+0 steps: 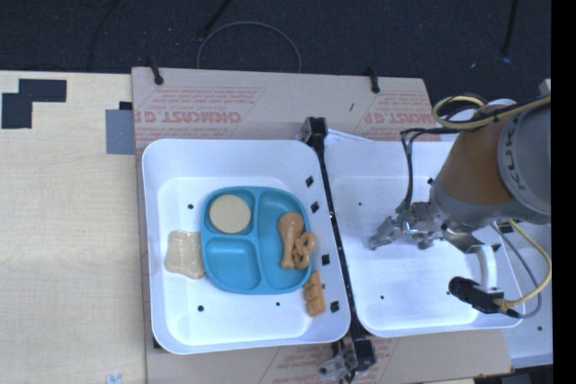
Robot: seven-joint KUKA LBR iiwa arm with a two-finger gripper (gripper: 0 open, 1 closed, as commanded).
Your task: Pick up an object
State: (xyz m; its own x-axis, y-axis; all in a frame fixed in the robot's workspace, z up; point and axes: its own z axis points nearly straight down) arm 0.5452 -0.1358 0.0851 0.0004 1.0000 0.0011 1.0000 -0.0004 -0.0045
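My gripper (pixel 382 236) hangs low over the left part of the right bin (pixel 387 166), its metal tip pointing left toward the divider. No object shows at its tip. In the left bin (pixel 171 166) lies a blue divided plate (pixel 236 270). A round tan disc (pixel 229 213) sits in its upper left compartment and a brown pretzel-like piece (pixel 294 240) in its right one. A pale bread-like piece (pixel 184 254) lies just left of the plate. A small orange-brown piece (pixel 313 294) lies at the plate's lower right corner.
The grey arm with its orange band (pixel 477 171) covers the right side of the right bin. A black part on a cable (pixel 472 292) sits low near that bin's right front. A black divider rail (pixel 331 229) separates the bins. Cardboard (pixel 270 108) lies behind them.
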